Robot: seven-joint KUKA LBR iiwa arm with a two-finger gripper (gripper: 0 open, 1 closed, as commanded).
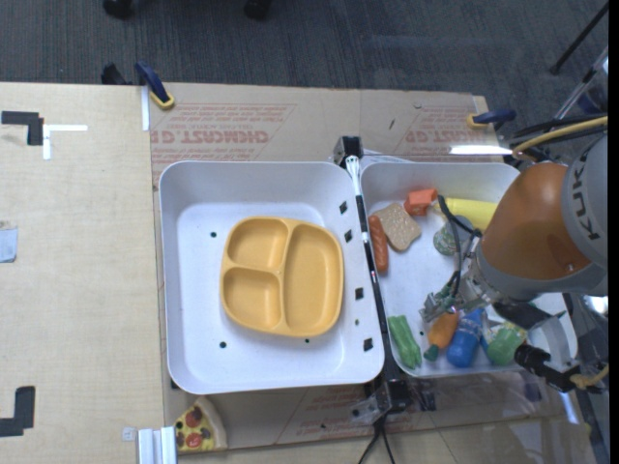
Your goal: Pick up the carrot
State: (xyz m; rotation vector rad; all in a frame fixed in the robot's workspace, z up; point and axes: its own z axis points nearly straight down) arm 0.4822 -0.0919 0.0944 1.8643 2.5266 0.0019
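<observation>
The carrot point(443, 331), a short orange piece with a green leafy top, lies near the front of the right bin point(406, 283). It sits between a green cucumber point(403, 341) and a blue bottle point(464, 344). My gripper point(457, 298) hangs just above and slightly right of the carrot's leafy end, under the orange wrist band point(532, 225). The arm hides much of the bin's right half. Nothing visibly hangs from the gripper.
The right bin also holds a bread slice point(397, 226), a red sausage point(378, 245), an orange block point(421, 201), a yellow piece point(469, 211) and a green piece point(505, 344). A yellow divided plate point(283, 276) lies in the left bin point(184, 259).
</observation>
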